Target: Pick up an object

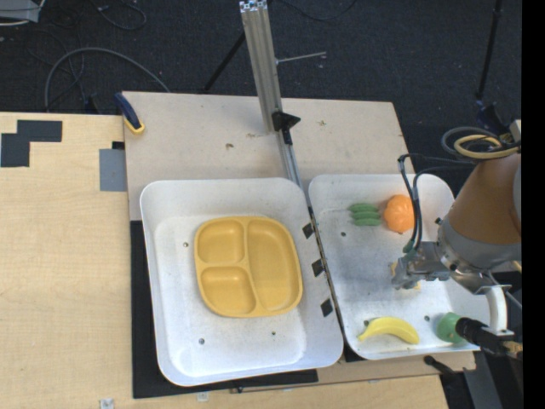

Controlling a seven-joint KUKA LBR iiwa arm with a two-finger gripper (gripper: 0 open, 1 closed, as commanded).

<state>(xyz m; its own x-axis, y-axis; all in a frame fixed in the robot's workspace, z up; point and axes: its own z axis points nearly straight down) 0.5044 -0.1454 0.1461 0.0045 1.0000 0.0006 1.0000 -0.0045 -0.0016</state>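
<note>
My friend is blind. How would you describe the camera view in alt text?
A grey robot arm's end effector hangs over the right white bin, among an orange, a green vegetable, a banana and a green object. The left bin holds a yellow divided plate.

Two white bins [170, 228] sat on a pale beige bench [196, 135]. Beyond the gripper [410, 277], a grey and metallic tool, lay an orange fruit [398, 214] beside a green vegetable [366, 215]. Nearer the camera than the gripper lay a yellow banana [389, 331] and a green round item [448, 326]. Well to the gripper's far side, in the other bin, sat a yellow-orange divided plate [249, 265]. The arm [487, 203] showed its orange band over grey.
</note>
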